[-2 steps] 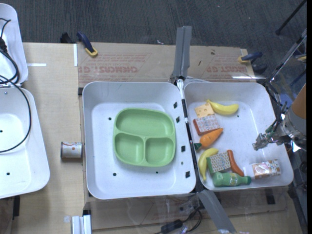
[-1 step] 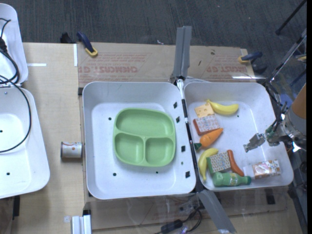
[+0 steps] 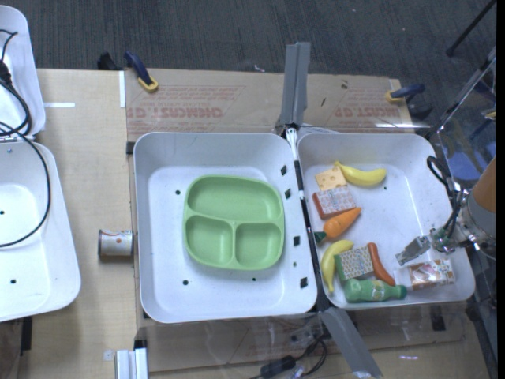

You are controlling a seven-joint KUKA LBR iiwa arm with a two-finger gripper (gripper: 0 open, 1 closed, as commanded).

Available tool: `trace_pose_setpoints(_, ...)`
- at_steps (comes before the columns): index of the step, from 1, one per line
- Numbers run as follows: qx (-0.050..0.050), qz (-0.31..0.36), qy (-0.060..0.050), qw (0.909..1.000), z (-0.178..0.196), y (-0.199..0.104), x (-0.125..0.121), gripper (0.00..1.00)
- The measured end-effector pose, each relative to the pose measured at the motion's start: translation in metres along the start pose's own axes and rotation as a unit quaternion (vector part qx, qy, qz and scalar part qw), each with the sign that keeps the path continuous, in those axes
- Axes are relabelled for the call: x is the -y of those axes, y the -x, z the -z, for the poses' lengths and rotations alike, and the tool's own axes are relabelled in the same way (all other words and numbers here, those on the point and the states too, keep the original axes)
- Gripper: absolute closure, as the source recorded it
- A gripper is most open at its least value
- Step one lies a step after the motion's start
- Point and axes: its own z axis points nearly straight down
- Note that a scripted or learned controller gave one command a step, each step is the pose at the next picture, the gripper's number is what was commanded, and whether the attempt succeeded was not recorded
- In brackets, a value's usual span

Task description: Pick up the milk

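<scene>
The milk (image 3: 431,274) is a small white carton with orange-red print. It lies on its side in the front right corner of the right bin (image 3: 410,152). My gripper (image 3: 422,248) hangs just above and slightly left of the carton, very close to its upper edge. The arm comes in over the bin's right rim. Nothing visibly sits in the gripper.
The right bin also holds a banana (image 3: 361,175), a cheese wedge (image 3: 330,179), a red packet (image 3: 334,201), a carrot (image 3: 342,223), a second banana (image 3: 331,262), a small box (image 3: 355,263), a sausage (image 3: 381,265) and a green bottle (image 3: 372,292). A green divided plate (image 3: 234,221) lies in the left bin.
</scene>
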Motion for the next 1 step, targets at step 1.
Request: trace_pose_setpoints(1,-0.004,-0.108,0.002,0.9941,-0.0164,-0.0053,-0.0052,0.00)
